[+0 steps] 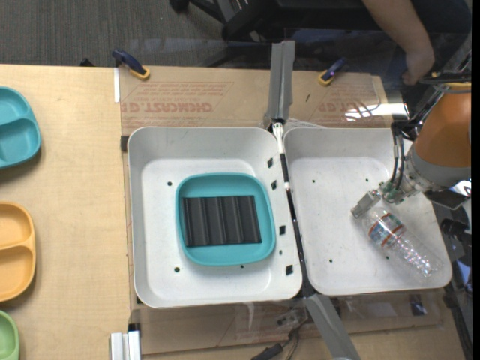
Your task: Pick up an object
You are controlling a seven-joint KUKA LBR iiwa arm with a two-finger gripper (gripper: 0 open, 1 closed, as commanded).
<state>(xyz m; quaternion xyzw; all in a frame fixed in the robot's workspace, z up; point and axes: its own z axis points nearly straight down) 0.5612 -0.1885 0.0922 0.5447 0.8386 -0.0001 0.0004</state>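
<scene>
The clear plastic bottle [399,244] lies on its side in the right bin [330,201]. The pincer [367,203] hangs by its cap end, spread unclear; better to centre over the body before closing.

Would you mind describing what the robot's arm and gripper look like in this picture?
The arm is rounded, with a broad orange band above a grey wrist section. Thin dark cables run down beside it toward the wrist. The gripper is small, of grey metal, with a greenish part where it joins the wrist.
</scene>
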